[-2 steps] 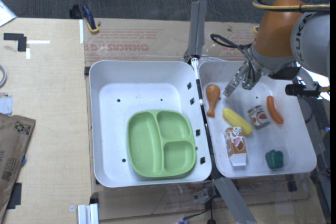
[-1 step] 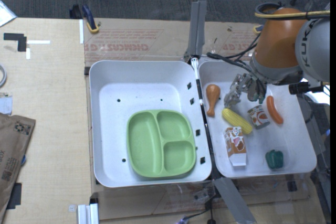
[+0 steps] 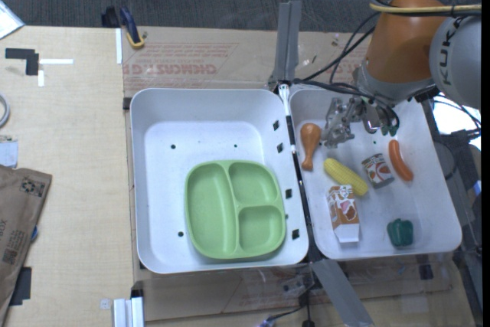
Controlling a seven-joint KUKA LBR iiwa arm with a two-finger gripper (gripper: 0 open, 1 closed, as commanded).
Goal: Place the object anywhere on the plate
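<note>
Seemingly unladen fingers (image 3: 339, 128) above chicken drumstick (image 3: 308, 143)

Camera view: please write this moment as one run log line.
gripper: above right bin, near chicken leg | plate: left bin, bare | corn, sausage: right bin | placement: not yet done

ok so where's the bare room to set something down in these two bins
The green plate has all three compartments bare, and white floor shows behind it in the left bin. The right bin is crowded: drumstick, corn, carton, can, sausage, green pepper, with the gripper above.
</note>
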